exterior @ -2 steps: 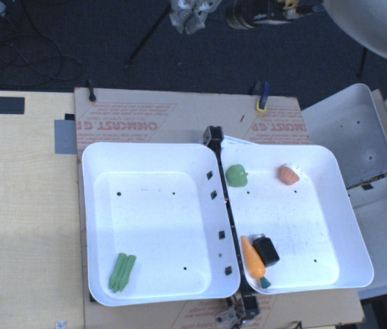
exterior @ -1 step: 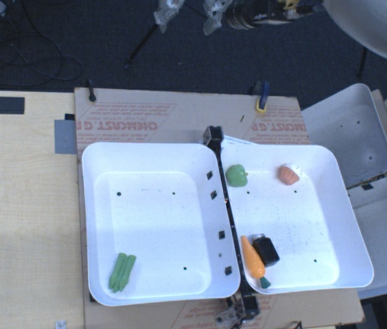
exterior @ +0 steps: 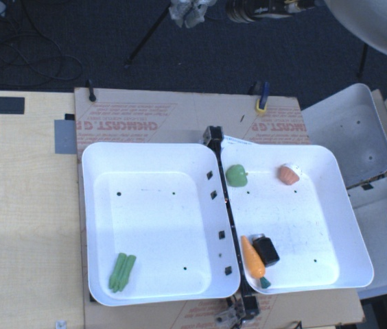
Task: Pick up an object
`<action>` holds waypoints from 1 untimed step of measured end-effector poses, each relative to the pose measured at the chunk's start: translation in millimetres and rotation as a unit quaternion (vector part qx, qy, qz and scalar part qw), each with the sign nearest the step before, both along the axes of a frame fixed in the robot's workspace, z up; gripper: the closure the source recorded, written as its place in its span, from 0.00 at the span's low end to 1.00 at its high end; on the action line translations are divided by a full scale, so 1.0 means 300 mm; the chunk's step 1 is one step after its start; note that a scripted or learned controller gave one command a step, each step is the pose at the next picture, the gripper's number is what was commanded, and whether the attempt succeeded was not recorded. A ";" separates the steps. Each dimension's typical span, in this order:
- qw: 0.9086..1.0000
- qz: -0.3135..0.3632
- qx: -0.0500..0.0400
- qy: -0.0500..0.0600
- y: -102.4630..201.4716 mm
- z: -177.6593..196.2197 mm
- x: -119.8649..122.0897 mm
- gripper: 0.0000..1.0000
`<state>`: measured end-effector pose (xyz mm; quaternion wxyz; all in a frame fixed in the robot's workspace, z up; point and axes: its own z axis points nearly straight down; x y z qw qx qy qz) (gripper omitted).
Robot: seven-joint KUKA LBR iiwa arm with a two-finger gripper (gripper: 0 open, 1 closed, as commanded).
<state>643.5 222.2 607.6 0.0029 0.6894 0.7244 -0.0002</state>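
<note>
Right white bin (exterior: pixel 331 184): green round toy (exterior: pixel 237 175) by divider, pink-orange lump (exterior: pixel 289 175) well apart, orange carrot (exterior: pixel 252 255) touching black block (exterior: pixel 265 249). Left white bin (exterior: pixel 97 184): green bean pods (exterior: pixel 121 272). Claw state: cannot tell. Risk: carrot/block contact invites double grab or slip; wall-hugging toy blocks finger entry.

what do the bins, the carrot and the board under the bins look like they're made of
Bins: probably moulded plastic, smooth and slightly glossy white, with rounded corners and raised rims.
Carrot: likely a plastic or rubber toy, given its even orange colour and a teal stub at the tip; too small to be sure.
Board: looks like corrugated cardboard, matte brown with red printed lettering.
</note>
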 end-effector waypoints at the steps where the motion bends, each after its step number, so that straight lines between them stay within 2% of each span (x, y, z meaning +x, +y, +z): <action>1: 1.000 0.000 0.000 0.001 -0.002 -0.001 0.000 0.00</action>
